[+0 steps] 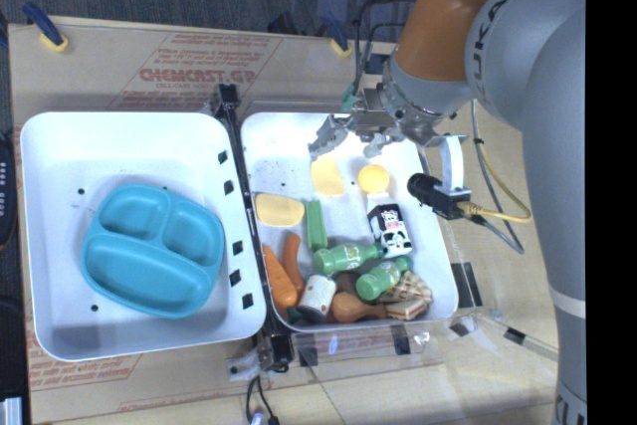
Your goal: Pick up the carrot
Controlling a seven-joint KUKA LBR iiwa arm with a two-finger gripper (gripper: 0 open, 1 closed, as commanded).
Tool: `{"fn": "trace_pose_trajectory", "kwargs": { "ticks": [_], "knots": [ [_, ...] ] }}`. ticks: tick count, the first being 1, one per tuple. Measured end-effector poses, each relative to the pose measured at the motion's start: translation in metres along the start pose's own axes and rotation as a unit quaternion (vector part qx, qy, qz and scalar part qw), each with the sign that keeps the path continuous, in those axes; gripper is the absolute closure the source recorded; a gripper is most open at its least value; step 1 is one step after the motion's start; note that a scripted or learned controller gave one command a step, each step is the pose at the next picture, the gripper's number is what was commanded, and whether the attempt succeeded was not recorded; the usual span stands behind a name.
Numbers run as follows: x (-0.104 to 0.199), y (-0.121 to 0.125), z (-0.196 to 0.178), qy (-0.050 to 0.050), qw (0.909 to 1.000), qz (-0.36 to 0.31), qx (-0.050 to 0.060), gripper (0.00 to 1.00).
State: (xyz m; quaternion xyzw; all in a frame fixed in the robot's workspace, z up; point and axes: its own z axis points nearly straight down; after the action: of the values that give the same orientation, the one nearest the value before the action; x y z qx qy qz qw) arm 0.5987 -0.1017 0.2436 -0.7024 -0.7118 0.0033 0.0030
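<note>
The carrot (pixel 280 278), orange and tapered, lies along the left wall of the right bin (pixel 271 139), near its front. A darker orange piece (pixel 292 255) leans against it. My gripper (pixel 349 142) hangs over the back of the same bin, well behind the carrot. It is open, with its two grey fingers (pixel 323 136) spread and nothing between them.
The right bin also holds three yellow pieces (pixel 327 176), a green stick (pixel 315 224), two green bottles (pixel 346 259), a cow-patterned carton (pixel 392 229), a small can (pixel 317 294) and a waffle-like piece (pixel 408 294). A blue divided plate (pixel 152 249) lies in the left bin (pixel 50 154).
</note>
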Motion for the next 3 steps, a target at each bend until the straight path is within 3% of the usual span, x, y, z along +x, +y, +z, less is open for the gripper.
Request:
{"fn": "trace_pose_trajectory", "kwargs": {
  "ticks": [1, 2, 3],
  "knots": [
    [-0.087, 0.039, 0.082, -0.001, 0.9953, -0.097, 0.001, 0.00],
    [-0.108, 0.029, 0.150, -0.001, 0.9960, -0.089, -0.003, 0.00],
    [-0.108, 0.029, 0.140, -0.002, 0.9956, -0.093, 0.000, 1.00]
  ]
}}
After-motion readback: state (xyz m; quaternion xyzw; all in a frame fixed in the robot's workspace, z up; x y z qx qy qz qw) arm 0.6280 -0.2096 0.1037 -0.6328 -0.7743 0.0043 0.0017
